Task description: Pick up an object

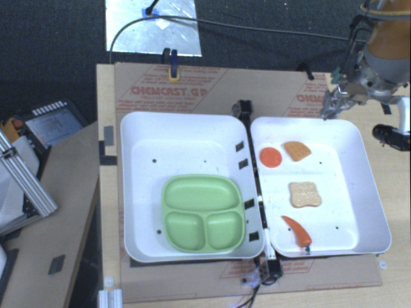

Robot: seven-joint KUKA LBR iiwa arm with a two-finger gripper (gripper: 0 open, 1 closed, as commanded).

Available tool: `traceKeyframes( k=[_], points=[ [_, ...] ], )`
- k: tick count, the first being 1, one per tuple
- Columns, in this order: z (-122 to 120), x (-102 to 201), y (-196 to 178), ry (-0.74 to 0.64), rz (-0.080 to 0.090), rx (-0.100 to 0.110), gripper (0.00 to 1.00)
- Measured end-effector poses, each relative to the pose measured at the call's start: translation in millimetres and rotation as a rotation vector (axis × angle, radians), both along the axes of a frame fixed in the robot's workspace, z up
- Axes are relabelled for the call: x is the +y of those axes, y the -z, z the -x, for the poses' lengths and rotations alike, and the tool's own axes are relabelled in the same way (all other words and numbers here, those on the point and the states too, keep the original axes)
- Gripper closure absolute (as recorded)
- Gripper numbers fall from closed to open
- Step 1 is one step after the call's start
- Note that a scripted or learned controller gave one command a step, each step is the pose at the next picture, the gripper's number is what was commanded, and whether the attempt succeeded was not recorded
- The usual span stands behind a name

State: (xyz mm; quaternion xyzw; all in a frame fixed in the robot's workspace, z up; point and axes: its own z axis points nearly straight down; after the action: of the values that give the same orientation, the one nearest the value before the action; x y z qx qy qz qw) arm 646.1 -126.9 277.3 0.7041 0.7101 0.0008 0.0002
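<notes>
We see the claw [332,106] above the right bin's [369,191] far rim (whether it is spread we cannot tell), apart from the chili [297,231].

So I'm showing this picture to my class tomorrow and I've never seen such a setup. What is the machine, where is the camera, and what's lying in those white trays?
One camera looks down at a slant from above the bench. The machine is a robot arm, grey and orange, reaching in from the right. Its tool hangs above the back edge of the right tray, away from the food. That tray holds toy food: a red slice, a tan piece, a slice of toast and a red pepper. The left tray holds a green divided plate.
</notes>
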Motion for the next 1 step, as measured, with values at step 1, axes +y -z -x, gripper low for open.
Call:
traceKeyframes(
  k=[1],
  points=[
    [19.9,52.6,-0.7,0.0,-0.001,0.0,1.0]
  ],
)
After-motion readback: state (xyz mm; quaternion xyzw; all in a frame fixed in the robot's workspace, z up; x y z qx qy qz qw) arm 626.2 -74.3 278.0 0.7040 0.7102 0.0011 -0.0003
